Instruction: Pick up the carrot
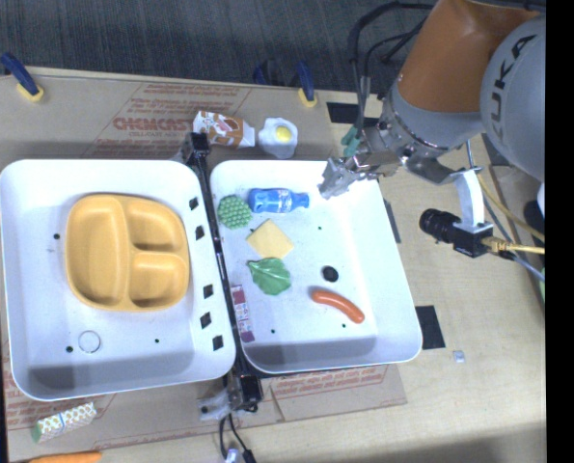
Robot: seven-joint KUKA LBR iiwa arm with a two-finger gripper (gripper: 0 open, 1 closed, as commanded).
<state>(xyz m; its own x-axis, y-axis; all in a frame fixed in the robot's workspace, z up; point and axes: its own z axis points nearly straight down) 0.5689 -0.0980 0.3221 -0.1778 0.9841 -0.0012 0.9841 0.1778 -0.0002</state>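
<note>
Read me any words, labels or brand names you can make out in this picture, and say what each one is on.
"CHEMCAS...", red print on the cardboard sheet behind the left bin; its end is hidden and the smaller lines are too blurred to read.
"KU", part of a name on the grey arm.
Blue bottle label: too small to read.
Strip label between the bins: too blurred to read.

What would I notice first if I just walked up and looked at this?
Probably the big yellow plastic tray with three sections, sitting in the left white bin. Next, the large grey robot arm with an orange band, coming in at the upper right, its hand over the right white bin's far edge. In that bin lies a little orange carrot, near the front.
</note>
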